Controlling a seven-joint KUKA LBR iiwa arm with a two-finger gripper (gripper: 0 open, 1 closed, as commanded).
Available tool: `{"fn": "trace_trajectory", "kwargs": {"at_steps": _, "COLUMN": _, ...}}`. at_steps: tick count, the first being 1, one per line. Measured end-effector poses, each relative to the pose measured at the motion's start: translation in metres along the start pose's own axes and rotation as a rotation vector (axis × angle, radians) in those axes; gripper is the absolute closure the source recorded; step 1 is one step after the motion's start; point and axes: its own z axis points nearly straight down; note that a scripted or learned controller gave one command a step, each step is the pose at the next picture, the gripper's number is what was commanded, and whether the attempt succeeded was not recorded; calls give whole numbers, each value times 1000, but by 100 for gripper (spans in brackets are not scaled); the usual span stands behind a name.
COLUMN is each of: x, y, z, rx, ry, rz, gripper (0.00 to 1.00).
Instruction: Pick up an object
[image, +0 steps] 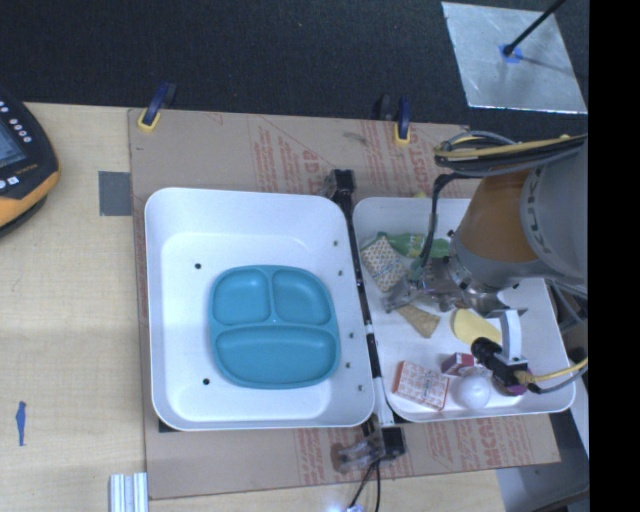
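A light wooden tabletop (70, 300) carries a brown cardboard sheet (260, 150), clamped at its far edge, with two white bins (165, 300) side by side on it.

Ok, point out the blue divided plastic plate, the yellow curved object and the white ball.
blue divided plastic plate (274, 326), camera view, centre ridge.
yellow curved object (470, 326), camera view, its middle.
white ball (473, 391), camera view, top surface.

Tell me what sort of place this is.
Probably a robotics lab's pick-and-place test bench: a robot arm over two white bins, cardboard clamped to the bench, and a teach pendant at the side.
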Motion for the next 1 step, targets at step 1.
{"fn": "trace_trajectory", "kwargs": {"at_steps": 1, "x": -2, "y": -3, "z": -10, "rx": 7, "ry": 0, "rz": 2, "gripper": 100}}
